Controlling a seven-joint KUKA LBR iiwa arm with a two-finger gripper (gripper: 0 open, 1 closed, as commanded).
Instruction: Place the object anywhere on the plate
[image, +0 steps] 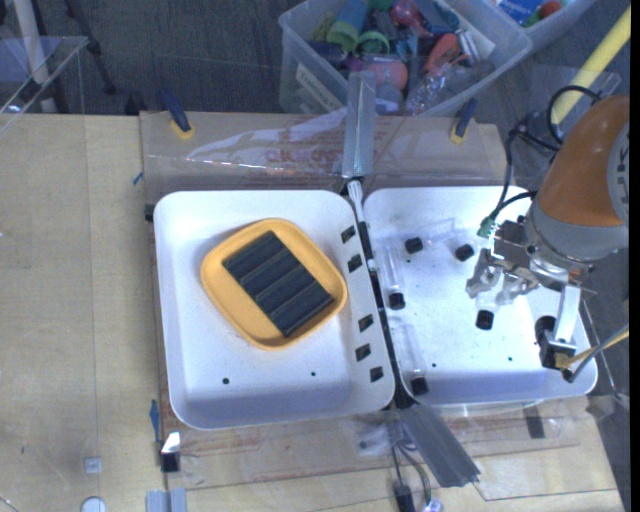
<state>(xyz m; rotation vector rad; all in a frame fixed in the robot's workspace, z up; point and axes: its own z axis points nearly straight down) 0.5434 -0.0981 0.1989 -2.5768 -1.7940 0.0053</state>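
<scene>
Camera view: we see a dark ribbed rectangular object (278, 283) lying flat on the yellow plate (222, 283) in the left bin (190, 380). The gripper (505, 285) hangs over the right bin (450, 365); whether it is open or closed we cannot tell.

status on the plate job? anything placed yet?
Done: a dark ribbed slab already lies on the yellow plate in the left bin. In hand: nothing I can confirm; the hand sits over the right bin, its grip unclear. Left: whether another object needs placing can't be told; only small dark bits lie there.
</scene>
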